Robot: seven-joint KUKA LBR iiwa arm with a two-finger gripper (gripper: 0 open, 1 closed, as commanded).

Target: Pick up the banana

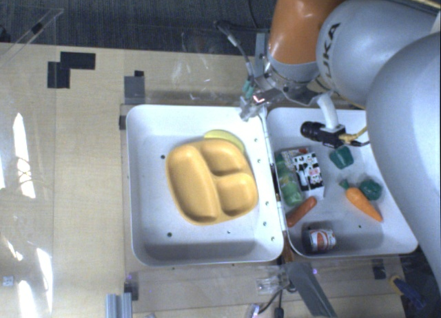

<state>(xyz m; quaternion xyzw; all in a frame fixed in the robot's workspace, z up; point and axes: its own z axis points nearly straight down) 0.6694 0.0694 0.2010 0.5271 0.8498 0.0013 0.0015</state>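
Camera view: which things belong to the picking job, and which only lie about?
For the job: gripper; yellow-green thing behind the big yellow lump, probably the banana.
Lying about: big yellow lump, carrot, can, printed box.

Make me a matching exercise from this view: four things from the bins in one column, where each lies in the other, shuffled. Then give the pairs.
Things
1. large yellow lump
2. carrot
3. can
4. printed packet

Places
A. right bin, by the edge at the view's bottom
B. middle of the left bin
C. right bin, along the wall next to the left bin
D. right bin, toward the view's right

Pairs: 1-B, 2-D, 3-A, 4-C
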